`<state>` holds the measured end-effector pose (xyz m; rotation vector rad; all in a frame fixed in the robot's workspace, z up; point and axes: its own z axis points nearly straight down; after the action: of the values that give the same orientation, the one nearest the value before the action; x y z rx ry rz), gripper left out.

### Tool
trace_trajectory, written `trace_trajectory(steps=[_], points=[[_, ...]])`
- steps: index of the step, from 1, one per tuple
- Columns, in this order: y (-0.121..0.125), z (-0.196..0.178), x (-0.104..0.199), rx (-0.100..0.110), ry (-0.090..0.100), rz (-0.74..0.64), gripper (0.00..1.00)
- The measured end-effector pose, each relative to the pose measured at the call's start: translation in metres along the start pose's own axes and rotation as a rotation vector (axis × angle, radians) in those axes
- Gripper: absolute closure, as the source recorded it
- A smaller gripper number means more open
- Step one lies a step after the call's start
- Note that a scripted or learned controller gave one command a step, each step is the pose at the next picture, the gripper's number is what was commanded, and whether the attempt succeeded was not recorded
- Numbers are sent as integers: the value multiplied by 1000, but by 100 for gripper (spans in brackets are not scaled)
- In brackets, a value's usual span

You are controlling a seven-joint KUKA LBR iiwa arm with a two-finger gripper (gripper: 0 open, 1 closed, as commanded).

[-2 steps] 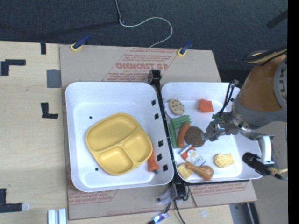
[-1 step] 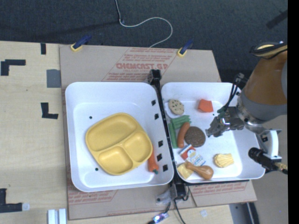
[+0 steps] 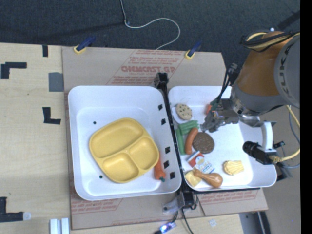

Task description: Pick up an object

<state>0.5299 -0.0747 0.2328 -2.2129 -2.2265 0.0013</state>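
- Gripper low over the right bin, near its 10 o'clock part; jaw state cannot be told, dark tip blurred against the bin floor.
- Nothing seen held between the tips.
- Just at 7 o'clock of the gripper: round brown patty, flat, dark and speckled, lying on the bin floor.
- Touching the patty at 9 o'clock: orange-red sausage over a green piece.
- At 11 o'clock of the patty: pale speckled cookie.
- Along the 6 o'clock edge: drumstick, yellow ridged chip.
- Left bin: yellow divided plate, carrot at its 4 o'clock.
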Motion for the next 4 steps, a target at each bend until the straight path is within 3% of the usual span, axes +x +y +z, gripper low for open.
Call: trace_trajectory(steps=[2, 3, 4], points=[[61, 1, 99, 1, 0, -1, 100], [105, 17, 130, 0, -2, 2, 100], [111, 15, 131, 1, -3, 5, 100]])
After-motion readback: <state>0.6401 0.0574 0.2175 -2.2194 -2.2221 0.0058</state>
